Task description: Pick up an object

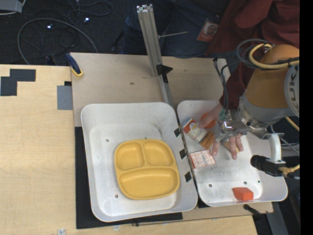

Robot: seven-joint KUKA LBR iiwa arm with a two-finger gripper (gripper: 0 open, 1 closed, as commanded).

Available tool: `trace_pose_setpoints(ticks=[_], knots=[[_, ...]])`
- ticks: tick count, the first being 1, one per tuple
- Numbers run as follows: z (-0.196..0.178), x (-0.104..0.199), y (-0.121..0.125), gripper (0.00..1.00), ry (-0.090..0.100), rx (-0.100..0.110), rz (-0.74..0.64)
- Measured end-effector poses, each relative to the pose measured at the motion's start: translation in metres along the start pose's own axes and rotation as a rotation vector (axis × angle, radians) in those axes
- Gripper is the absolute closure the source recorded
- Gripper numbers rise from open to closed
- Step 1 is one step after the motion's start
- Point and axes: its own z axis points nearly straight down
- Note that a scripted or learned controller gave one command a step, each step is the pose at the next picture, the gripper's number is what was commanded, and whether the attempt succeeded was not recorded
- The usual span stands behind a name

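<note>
My gripper (226, 130) hangs low over the upper left part of the right bin (264, 187), under the grey and orange arm (269, 89). Just left of it lies a small white, orange and red carton (195, 129), with a brown item (208, 140) beside it. A white and pink packet (202, 159) lies a little nearer the front. An orange-red block (243, 194) sits near the bin's front edge. Something pink and hand-shaped (235, 145) shows beside and partly under the gripper. I see nothing held.
The left bin (98, 131) holds a yellow divided plate (145, 168). An upright aluminium post (149, 38) stands behind the bins. A red-clothed figure (264, 18) is at the back right. Cables lie on the dark floor at the back left.
</note>
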Motion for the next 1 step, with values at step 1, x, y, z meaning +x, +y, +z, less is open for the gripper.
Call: trace_pose_setpoints(ticks=[1], knots=[[0.0114, 0.0498, 0.0087, 1.00, 0.001, 0.004, 0.001]])
